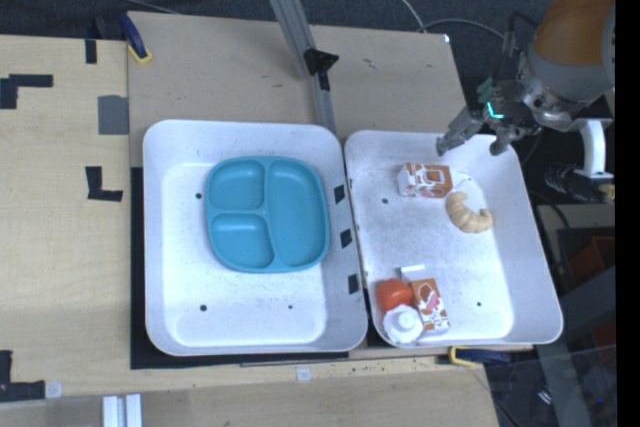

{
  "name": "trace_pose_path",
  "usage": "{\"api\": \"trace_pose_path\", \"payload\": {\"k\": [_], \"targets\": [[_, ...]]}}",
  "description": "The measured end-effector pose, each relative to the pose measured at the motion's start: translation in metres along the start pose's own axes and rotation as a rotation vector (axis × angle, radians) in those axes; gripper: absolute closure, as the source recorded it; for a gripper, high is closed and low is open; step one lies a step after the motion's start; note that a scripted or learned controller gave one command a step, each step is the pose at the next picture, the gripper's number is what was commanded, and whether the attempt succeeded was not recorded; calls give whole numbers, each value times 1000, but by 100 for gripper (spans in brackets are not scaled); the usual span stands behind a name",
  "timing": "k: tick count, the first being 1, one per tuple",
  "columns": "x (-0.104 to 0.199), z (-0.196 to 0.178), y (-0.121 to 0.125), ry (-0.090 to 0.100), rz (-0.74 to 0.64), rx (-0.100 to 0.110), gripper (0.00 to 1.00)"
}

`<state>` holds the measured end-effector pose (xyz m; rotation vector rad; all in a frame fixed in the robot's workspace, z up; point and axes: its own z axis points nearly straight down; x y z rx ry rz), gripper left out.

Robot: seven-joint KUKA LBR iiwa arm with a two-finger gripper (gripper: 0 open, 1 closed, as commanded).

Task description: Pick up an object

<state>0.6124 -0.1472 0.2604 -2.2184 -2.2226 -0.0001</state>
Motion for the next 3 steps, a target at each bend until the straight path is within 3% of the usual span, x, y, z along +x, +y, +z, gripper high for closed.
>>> {"api": "trace_pose_path", "payload": {"k": [3], "targets": [[16,136,8,-4,0,0,0]]}}
